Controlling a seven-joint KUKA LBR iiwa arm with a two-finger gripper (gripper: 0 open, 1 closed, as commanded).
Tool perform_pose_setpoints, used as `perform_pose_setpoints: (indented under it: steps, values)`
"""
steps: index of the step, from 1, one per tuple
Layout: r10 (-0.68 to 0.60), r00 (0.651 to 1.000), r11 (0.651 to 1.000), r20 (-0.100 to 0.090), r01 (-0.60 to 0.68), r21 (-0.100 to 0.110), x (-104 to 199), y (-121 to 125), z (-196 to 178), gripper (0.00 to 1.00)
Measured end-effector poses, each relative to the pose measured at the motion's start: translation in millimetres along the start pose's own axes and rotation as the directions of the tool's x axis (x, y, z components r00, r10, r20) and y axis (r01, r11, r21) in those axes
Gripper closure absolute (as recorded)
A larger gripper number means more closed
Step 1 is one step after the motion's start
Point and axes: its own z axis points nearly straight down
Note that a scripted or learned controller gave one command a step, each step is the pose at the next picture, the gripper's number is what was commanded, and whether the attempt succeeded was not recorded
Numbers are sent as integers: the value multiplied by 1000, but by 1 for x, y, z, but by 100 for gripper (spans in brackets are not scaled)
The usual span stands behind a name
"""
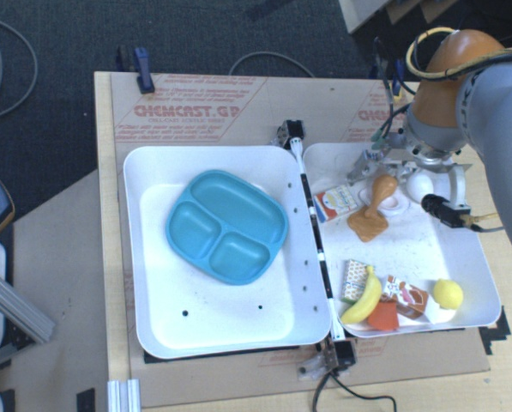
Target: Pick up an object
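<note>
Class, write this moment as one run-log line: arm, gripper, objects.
arm: over right bin | gripper: low beside tan toy | banana, lemon: near corner | blue tray: left bin

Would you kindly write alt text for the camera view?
A grey arm reaches from the right, its gripper low over the right bin above a brown toy. A banana and lemon lie near the front; the left bin holds a blue tray.

Two bins sit side by side on the counter (195, 110). The left bin (144, 256) holds a divided plate (227, 226) near its middle. In the right bin (474, 264), a packet (337, 202) lies by the dividing wall, while a banana (364, 299) and lemon (448, 293) rest along the front edge.
</note>
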Motion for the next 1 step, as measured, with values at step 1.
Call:
perform_pose_setpoints:
  steps: [1]
  values:
    - [-1,1000,1000,1,1,-3,0,1,-11,100]
